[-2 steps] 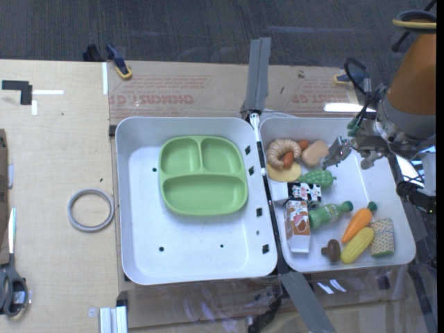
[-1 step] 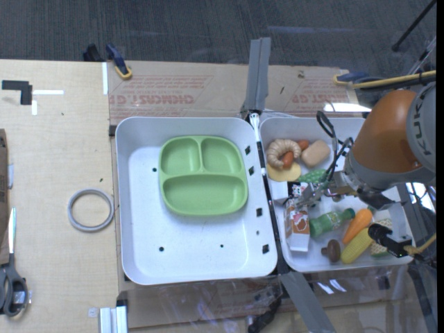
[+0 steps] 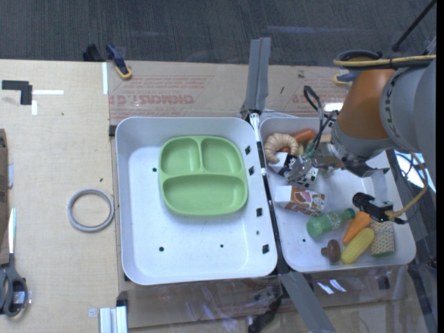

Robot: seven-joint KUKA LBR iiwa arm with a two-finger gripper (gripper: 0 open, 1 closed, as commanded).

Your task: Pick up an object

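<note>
My gripper (image 3: 300,171) hangs low over the upper left part of the right bin (image 3: 406,250), with the grey arm and its orange band reaching in from the right. Just up and left of it lies a tan curled pastry toy (image 3: 279,145), and an orange piece (image 3: 304,136) sits behind it. A brown and white carton (image 3: 303,200) lies right below the gripper. Nearer the front are a green bottle (image 3: 326,223), a carrot (image 3: 358,223), a yellow corn cob (image 3: 356,245), a small brown piece (image 3: 331,250) and a tan waffle-like square (image 3: 382,238).
The left bin (image 3: 135,207) holds a green divided plate (image 3: 203,175). On the wooden bench to the left lie a grey tape ring (image 3: 90,209) and scissors (image 3: 12,283). A grey divider post (image 3: 258,75) rises between the bins.
</note>
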